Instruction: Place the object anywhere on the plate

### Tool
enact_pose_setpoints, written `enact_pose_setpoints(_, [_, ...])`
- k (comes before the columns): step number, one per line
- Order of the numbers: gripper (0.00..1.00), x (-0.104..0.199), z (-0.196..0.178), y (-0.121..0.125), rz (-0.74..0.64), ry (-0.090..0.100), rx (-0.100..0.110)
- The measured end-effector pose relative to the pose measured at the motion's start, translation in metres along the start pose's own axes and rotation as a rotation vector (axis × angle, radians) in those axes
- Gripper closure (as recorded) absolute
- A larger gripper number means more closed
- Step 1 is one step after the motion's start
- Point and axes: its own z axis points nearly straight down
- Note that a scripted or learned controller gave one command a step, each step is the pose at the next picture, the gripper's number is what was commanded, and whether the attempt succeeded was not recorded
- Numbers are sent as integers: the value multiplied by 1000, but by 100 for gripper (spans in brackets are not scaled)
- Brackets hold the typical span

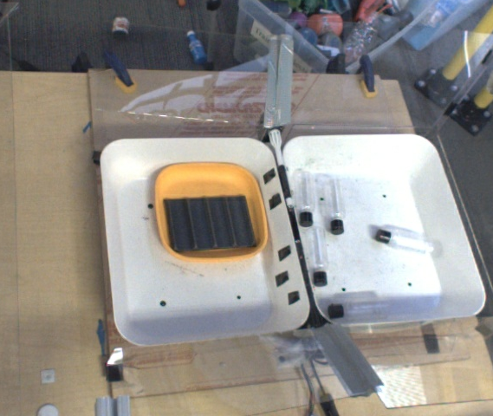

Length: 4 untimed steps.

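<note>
While the tool's state cannot be told, the lone capped tube, lying in the right bin, should be gripped across its middle and lowered flat onto the orange plate, largely covered by a ridged block.

Arm's look (any detail): untellable.
</note>
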Motion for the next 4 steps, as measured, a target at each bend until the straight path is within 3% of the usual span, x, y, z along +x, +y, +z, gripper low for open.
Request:
enact_pose_setpoints(1, [100, -1, 0, 1, -60, -2, 1])
enact_pose_setpoints(4, [100, -7, 0, 2, -1126, -6, 0])
